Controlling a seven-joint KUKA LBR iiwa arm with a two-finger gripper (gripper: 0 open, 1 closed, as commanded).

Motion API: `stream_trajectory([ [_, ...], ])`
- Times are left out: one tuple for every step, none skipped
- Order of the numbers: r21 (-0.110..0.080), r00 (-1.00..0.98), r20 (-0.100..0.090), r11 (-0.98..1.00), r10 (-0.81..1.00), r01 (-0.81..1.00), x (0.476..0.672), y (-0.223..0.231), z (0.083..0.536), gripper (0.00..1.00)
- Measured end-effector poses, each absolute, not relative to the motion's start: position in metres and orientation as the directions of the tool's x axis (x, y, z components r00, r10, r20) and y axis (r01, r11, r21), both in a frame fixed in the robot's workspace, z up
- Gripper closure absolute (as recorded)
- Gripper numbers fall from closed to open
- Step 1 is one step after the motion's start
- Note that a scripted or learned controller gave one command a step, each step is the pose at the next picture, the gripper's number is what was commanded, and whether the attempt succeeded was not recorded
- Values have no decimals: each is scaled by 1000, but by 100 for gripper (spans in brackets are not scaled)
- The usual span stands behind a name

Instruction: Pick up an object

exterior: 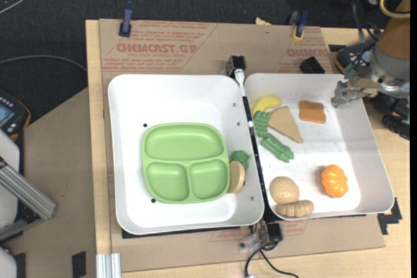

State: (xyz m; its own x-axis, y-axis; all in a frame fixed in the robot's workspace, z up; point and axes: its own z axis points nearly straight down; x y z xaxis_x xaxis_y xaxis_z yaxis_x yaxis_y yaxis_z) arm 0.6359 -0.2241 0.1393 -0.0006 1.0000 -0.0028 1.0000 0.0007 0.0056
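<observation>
The pick looks barely begun: nothing is lifted, and every piece of toy food lies in a bin. The gripper [344, 92] sits at the far right corner of the right bin [371, 140], over its rim, at the end of the grey arm [391, 55] reaching in from the right. Whether its jaws are released or clenched cannot be told from this slanted view, since the tip is small and blurred, and no item is visible between them. Taking the right bin as the landmark, a brown toast slice [313, 112] lies in its far half, nearest the gripper and so the likeliest candidate, though the task names no particular thing. A tan wedge [285, 123] sits just beside the toast toward the bin's left wall, a yellow banana [266, 103] lies in the far left corner, and a green vegetable [272, 139] runs along the left wall. An orange pumpkin [334, 180] rests in the near right part, with a beige potato [284, 189] and a tan peanut-like piece [295, 208] by the near rim. In the neighbouring left bin [124, 140] a green divided plate [186, 161] holds nothing, with a small green piece [240, 157] and a tan disc [236, 176] touching its right edge. Left to do, by this judgement: move over a chosen item, descend, close and lift.
</observation>
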Motion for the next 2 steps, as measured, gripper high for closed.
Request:
stream_trajectory([
  [-1,2,0,-2,1000,1000,563,-225,201,100],
  [-6,2,4,-2,1000,1000,495,-188,80,100],
])
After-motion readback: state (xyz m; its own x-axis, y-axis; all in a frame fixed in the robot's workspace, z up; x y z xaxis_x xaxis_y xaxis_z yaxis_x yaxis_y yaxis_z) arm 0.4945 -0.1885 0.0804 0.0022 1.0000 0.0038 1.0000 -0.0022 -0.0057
